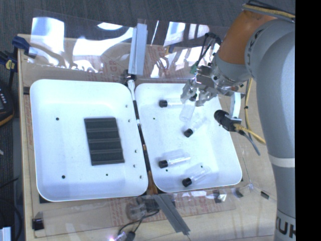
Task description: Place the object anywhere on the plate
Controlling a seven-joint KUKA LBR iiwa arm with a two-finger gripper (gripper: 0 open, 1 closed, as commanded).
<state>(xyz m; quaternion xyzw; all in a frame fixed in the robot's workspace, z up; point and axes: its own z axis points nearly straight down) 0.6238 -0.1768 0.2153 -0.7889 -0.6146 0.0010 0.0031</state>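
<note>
Nearest me in the right bin (pixel 228 172), two clear vials with black caps lie flat (pixel 193 176) (pixel 173 160); a third (pixel 193 126) lies mid-bin, a fourth (pixel 169 103) farther back. The dark ribbed plate (pixel 104 140) sits in the left bin (pixel 45 134), well apart. The gripper (pixel 196 97) hangs over the far right bin; something clear may sit beneath it, but I cannot tell its state. I want a confirmed grasp before traversing left, then a low release over plate centre.
</note>
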